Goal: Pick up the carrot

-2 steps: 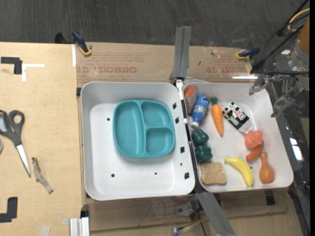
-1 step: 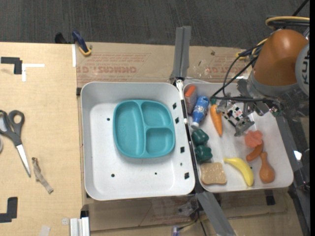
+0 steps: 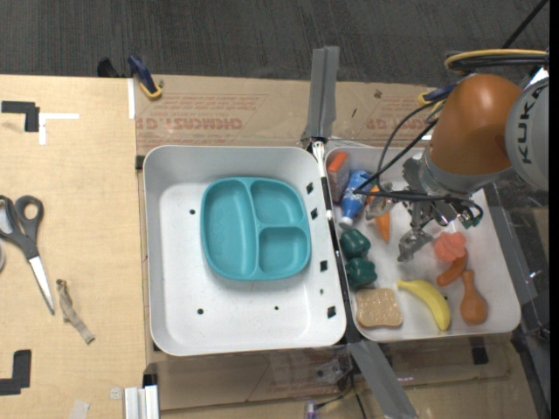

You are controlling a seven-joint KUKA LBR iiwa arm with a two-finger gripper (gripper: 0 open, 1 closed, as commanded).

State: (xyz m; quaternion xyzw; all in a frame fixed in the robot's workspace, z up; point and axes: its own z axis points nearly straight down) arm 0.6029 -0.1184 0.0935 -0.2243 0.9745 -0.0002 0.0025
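Two bins (image 3: 175, 339) (image 3: 502, 260), one plate (image 3: 256, 229), one banana (image 3: 428, 299).

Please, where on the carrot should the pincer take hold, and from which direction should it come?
Probably across the thick upper part of the carrot, coming straight down from above. It lies flat on the floor of the right bin, narrowing toward its lower end, so the wider part gives more surface. The pincer hangs just to its right. The bottle sits close on the left, so closing across the short width seems safer.
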